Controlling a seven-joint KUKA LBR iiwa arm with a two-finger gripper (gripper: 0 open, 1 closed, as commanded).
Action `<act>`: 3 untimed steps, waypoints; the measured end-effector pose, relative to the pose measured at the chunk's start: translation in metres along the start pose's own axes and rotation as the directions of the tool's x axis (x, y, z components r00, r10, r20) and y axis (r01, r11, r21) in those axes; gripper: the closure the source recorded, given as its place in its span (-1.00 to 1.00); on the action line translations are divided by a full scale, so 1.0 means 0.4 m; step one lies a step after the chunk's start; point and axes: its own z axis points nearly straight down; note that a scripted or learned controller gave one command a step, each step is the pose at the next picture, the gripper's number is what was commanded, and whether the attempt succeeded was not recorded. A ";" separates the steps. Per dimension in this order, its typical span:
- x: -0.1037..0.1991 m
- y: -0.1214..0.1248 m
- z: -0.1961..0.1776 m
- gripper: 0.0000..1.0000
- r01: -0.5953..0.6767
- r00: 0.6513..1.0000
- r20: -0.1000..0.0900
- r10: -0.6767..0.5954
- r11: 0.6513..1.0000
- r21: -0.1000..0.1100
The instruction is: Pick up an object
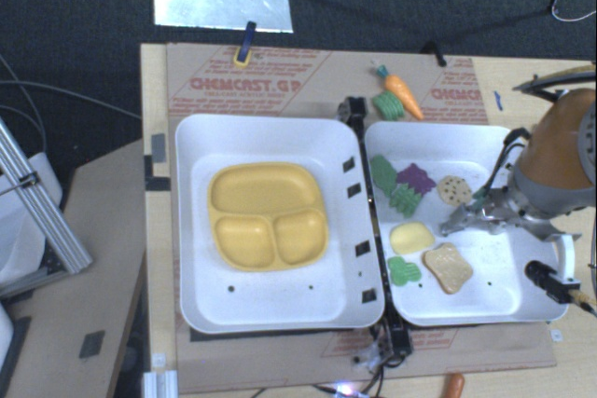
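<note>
My gripper (453, 223) hangs over the right bin (494, 144), reaching in from the right. It sits between a speckled cookie (454, 190) just behind it and a slice of toast (449, 267) just in front. A pale yellow piece (411, 238) lies to its left. Further left are a purple toy (415, 177), a green ridged piece (404, 198), a dark green leaf (382, 171) and a small green floret (404, 271). I see nothing held in the gripper.
The left bin (270, 130) holds a yellow divided plate (268, 213). A toy carrot (403, 90) and a green piece (388, 106) lie outside on the cardboard behind the right bin. The grey and orange arm (560, 154) covers the right bin's right side.
</note>
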 end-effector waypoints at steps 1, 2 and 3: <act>0.320 0.011 -0.280 -1.00 0.021 1.000 -0.002 -0.021 1.000 -0.019; 0.093 -0.101 -0.101 -1.00 -0.003 1.000 0.004 0.003 1.000 -0.002; 0.113 -0.149 -0.087 -1.00 0.006 1.000 0.000 -0.006 1.000 -0.006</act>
